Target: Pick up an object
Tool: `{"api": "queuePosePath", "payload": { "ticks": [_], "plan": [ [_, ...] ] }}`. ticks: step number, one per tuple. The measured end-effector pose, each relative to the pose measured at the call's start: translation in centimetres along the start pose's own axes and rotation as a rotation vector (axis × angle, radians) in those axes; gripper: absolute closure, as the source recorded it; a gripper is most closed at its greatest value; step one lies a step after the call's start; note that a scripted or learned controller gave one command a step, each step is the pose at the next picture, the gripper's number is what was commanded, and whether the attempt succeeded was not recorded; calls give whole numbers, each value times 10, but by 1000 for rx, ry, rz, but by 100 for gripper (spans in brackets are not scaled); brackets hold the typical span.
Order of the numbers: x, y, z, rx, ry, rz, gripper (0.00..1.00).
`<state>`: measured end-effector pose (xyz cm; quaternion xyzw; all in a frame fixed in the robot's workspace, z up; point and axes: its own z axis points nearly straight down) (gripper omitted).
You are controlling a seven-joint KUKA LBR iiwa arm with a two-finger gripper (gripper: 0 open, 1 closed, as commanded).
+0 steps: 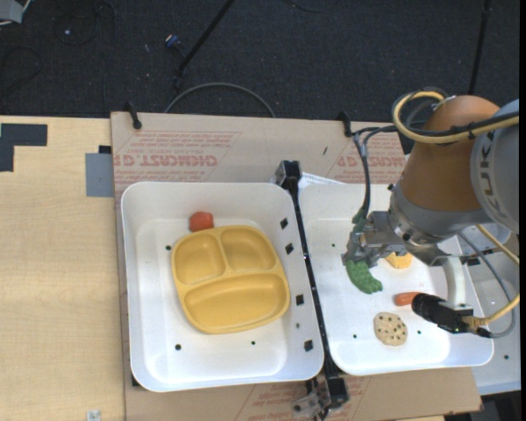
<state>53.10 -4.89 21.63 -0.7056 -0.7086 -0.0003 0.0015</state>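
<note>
Gripper (pixel 361 254) low in right bin (pixel 337 340), at upper end of green piece (pixel 365 277); contact with it unclear, grip state cannot be told. Yellow item (pixel 400 260) just right of gripper under wrist. Cookie (pixel 390 329) near bin's front; orange piece (pixel 404 299) between cookie and yellow item. Left bin (pixel 149 323) holds yellow tray (pixel 230 277), red item (pixel 202 221) at tray's far corner.

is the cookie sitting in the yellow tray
No, the cookie lies on the floor of the right bin, while the yellow tray sits in the left bin.
</note>
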Motion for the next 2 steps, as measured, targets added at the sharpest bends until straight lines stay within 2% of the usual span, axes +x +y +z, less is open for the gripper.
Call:
{"api": "queuePosePath", "payload": {
  "ticks": [2],
  "plan": [
    [113, -5, -16, 2, -1, -1, 100]
  ]
}}
